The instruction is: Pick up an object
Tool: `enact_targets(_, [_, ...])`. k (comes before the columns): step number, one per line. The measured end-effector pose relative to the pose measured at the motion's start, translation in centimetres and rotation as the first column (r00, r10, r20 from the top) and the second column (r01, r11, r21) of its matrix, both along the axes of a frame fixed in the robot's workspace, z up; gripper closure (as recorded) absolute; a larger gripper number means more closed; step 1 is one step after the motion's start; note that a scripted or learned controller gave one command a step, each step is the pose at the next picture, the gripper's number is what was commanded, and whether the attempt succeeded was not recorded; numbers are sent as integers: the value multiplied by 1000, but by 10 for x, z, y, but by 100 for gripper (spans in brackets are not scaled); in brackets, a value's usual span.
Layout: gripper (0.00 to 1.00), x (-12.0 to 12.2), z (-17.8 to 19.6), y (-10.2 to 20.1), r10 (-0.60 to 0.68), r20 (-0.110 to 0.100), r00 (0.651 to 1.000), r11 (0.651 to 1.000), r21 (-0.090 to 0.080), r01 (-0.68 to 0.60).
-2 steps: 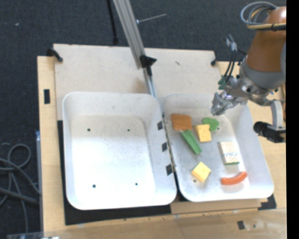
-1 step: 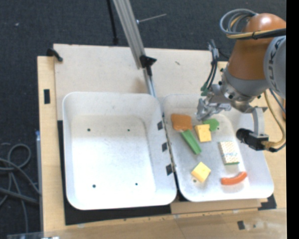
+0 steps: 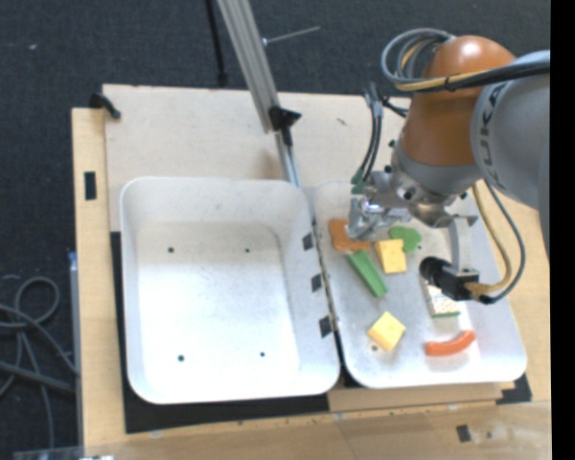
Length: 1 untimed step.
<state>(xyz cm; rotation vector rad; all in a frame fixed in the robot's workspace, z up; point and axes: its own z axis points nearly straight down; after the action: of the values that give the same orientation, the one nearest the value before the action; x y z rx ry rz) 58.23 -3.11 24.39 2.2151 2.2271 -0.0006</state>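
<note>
My gripper (image 3: 364,220) hangs over the upper left part of the right bin (image 3: 503,353), right above an orange piece (image 3: 346,241). A long green piece (image 3: 368,273) lies just below it, and a yellow block (image 3: 392,256) with a small green piece (image 3: 406,237) sits to its right. Lower down lie a second yellow block (image 3: 386,331), a red-orange sausage shape (image 3: 449,345) and a white and green piece (image 3: 443,303). Nothing shows between the fingers.
The left bin (image 3: 220,286) lies beside the right one on the wooden bench. A slanted metal pole (image 3: 254,56) rises behind the bins. Black cables loop from the arm over the right bin near a black object (image 3: 441,274).
</note>
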Motion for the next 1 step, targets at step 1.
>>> enact_targets(1, [100,-13,-7,53,1,-1,1000,1000,1,-1])
